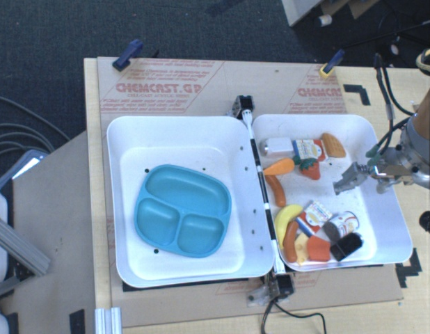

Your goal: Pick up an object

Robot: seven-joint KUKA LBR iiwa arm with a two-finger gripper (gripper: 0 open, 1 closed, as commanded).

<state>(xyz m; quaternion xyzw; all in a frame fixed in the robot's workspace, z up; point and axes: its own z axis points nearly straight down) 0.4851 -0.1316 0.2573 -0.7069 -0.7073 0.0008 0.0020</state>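
Note:
My gripper (364, 181) hangs over the right side of the right bin (389, 218), its two fingers spread apart with nothing between them. Below and to its left lie the bin's objects: a white labelled bottle (291, 146), a tan bread slice (333, 145), an orange carrot (279, 167), a red fruit with a green top (310, 170), an orange sausage (276, 191), a yellow banana (287, 218), a small printed packet (316, 216), a red block (318, 249) and a black object (347, 245).
A blue divided plate (181, 209) lies in the left bin (121, 186). A black divider clamp (255, 158) runs between the bins. Cables (385, 92) trail along the arm at the right. Bare white floor shows under the gripper.

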